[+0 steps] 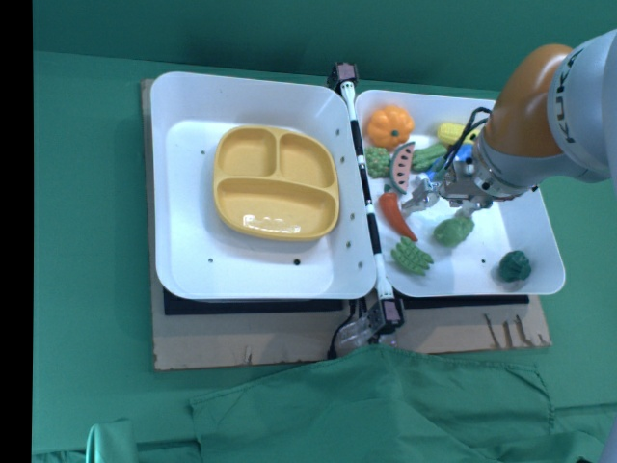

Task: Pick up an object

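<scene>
The right bin (540, 230) holds several toy foods: an orange pumpkin (390, 123), a yellow corn cob (451, 133), a watermelon slice (401, 167), a broccoli floret (377, 161), a red chili (396, 216), a light green vegetable (453, 230), a green ridged piece (412, 256) and a dark green piece (514, 266). My gripper (425, 199) hangs low in the middle of this bin, between the watermelon slice, the chili and the light green vegetable. Nothing is visibly held in it. The wrist hides part of the bin behind it.
The left bin (193, 258) carries a yellow divided plate (278, 181). A black-and-white divider rail (366, 191) runs between the bins. Both bins rest on cardboard (241, 340) over green cloth. The arm (549, 114) enters from the right above the right bin's far corner.
</scene>
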`<act>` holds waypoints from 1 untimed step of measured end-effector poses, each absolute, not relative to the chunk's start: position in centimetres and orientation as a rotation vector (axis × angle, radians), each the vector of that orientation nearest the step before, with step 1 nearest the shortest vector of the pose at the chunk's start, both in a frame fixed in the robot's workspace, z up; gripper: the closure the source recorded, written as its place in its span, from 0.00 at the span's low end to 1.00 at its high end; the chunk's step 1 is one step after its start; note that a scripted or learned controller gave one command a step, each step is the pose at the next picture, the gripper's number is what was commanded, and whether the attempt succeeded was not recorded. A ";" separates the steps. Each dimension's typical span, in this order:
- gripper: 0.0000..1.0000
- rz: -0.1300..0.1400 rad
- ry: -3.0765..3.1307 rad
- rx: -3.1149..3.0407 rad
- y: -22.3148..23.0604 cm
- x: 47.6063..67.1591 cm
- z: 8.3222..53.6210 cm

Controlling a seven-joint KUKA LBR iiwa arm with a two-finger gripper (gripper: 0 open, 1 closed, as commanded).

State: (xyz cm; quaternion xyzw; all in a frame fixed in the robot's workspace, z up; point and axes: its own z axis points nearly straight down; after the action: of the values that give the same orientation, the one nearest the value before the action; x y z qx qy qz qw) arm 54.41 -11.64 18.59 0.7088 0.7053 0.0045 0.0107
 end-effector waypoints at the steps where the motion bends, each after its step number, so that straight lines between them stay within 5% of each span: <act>1: 0.00 0.018 2.198 2.212 -10.4 51.9 18.6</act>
State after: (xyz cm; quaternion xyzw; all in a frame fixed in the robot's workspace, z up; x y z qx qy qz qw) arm 51.94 -10.44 18.60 0.7092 0.7049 0.0057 0.0116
